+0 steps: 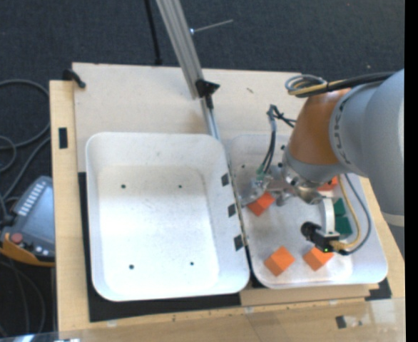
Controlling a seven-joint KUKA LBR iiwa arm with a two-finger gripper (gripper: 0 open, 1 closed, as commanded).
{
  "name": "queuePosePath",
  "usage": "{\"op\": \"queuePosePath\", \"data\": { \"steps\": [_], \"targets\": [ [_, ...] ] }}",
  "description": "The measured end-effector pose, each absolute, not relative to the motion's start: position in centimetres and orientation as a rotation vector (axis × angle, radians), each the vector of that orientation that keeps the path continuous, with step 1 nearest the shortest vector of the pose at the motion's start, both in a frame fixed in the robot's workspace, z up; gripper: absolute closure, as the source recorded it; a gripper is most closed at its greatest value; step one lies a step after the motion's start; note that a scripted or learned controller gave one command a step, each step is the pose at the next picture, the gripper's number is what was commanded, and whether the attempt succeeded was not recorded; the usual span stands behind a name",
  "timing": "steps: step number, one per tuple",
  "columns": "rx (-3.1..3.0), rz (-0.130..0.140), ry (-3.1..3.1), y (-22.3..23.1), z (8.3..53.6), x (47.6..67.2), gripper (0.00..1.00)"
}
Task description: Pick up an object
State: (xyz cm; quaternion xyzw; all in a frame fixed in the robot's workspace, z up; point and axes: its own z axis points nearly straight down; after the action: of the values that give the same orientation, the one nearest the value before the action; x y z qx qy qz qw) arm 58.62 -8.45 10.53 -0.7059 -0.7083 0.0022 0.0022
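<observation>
The right white bin (369, 266) holds several small items. One orange block (260, 204) lies near its left wall. Two more orange blocks (279, 260) (319, 257) sit close to the front rim, and a green piece (343, 219) rests at the right, partly behind cables. My gripper (269, 191) hangs low over the left part of this bin, right above and touching or nearly touching the first orange block. The wrist with its orange band (314, 130) hides the bin's back half.
The left white bin (159, 219) stands beside it, their walls meeting at the middle. A slanted aluminium pole (184, 41) comes down to the bench behind the bins. Cables loop around the wrist and over the right bin.
</observation>
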Motion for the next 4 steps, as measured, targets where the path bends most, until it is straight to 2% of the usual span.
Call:
{"op": "queuePosePath", "data": {
  "steps": [1, 2, 3, 4],
  "targets": [
    [-2.22, -0.011, -2.232, -5.1, 20.2, 57.7, 0.0],
    [-2.223, 0.011, -2.213, -10.3, 10.2, 54.7, 0.0],
    [-2.22, -0.004, -2.228, -10.8, 9.8, 61.7, 0.0],
    [-2.22, -0.003, -2.229, -10.9, 10.9, 61.5, 1.0]
  ]
}}
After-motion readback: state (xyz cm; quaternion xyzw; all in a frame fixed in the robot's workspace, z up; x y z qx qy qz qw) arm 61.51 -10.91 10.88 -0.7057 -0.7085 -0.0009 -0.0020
